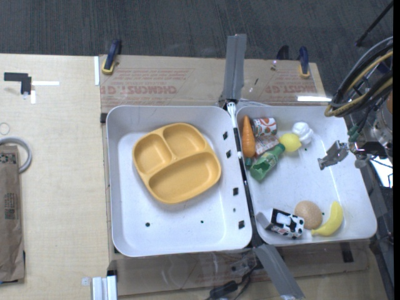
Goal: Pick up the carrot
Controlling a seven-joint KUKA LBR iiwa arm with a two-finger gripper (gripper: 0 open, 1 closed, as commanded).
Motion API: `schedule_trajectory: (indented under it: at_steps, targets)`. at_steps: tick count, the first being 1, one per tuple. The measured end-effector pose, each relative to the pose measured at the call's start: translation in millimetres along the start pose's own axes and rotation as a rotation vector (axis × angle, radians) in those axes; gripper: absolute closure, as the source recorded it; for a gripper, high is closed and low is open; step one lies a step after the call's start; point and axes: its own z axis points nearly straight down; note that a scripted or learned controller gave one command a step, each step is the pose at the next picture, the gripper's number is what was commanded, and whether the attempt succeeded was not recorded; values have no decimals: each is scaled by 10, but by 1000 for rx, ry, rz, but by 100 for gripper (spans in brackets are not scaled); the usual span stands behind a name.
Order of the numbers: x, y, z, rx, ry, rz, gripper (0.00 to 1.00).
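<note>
The carrot (248, 137) is orange and lies lengthwise against the left wall of the right bin (350, 189), tip toward the back. A red-and-white can (265, 127) and a green bottle (267, 163) crowd its right side. My gripper (333, 155) hangs over the right part of that same bin, well to the right of the carrot and apart from it. Nothing shows in its grasp.
A yellow lemon (290, 142) and a small white object (302, 131) lie between carrot and gripper. Along the bin's front sit a banana (331, 220), a tan round item (309, 212) and a black-and-white toy (286, 224). The left bin (125, 217) holds a yellow divided plate (177, 162).
</note>
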Motion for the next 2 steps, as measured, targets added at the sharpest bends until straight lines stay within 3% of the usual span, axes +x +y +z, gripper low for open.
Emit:
schedule_trajectory:
  at_steps: [1, 2]
  targets:
    - [-526, -288, 1326, 1, 4, -119, 0]
    - [-519, -262, 1554, -6, 3, -327, 0]
